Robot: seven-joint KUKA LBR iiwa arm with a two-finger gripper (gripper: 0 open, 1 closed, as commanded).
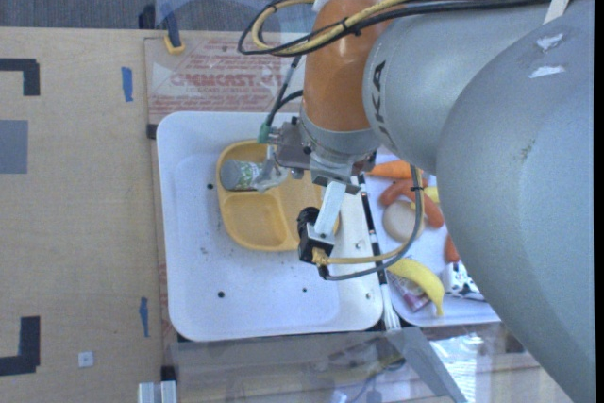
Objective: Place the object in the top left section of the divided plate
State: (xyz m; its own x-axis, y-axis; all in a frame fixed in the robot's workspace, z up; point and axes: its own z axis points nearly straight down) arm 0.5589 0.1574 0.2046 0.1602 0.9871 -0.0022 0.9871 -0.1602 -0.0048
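Your arm takes up the whole right of the view, its orange band over the left bin, which sits on the desk. The right bin is mostly under the arm; a banana and some orange and red pieces lie in it. In the left bin the yellow plate sits toward the upper middle, well clear of the near wall and left wall. The jaws hang over the plate's upper section, right at a small green-and-silver object lying in that section. You cannot tell from here whether the jaws are spread or closed, nor whether they hold the object or it merely rests on the plate. Judgement: placing step is at or near release. Do it well: open only with the object low inside the section, then lift straight up so nothing gets dragged over the divider. Room: bare bin floor left and below the plate; the cable loop beside the plate's right rim is the crowded side.
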